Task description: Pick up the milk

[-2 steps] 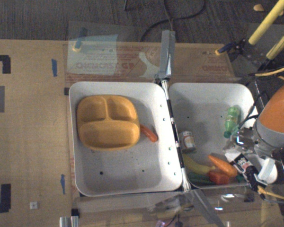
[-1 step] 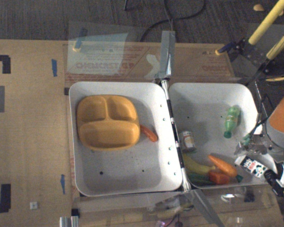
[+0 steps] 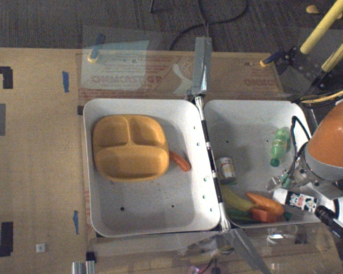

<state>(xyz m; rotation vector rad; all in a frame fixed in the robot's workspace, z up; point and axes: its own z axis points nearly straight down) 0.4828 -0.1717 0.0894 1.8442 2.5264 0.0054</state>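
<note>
The milk (image 3: 296, 199) is a small white carton with black patches. It lies on its side near the front right corner of the right bin (image 3: 246, 124). My gripper (image 3: 284, 179) hangs just above and behind the carton, close to its left end. The grey arm with its orange band (image 3: 330, 142) comes in from the right edge. From this angle I cannot make out whether the gripper touches the carton.
In the right bin a green bottle (image 3: 279, 145) stands behind the gripper and a small can (image 3: 226, 169) sits by the left wall. A banana (image 3: 235, 199), a carrot (image 3: 265, 203) and other toy food lie along the front. In the left bin (image 3: 143, 210) are a yellow divided plate (image 3: 130, 146) and a small carrot (image 3: 180, 161).
</note>
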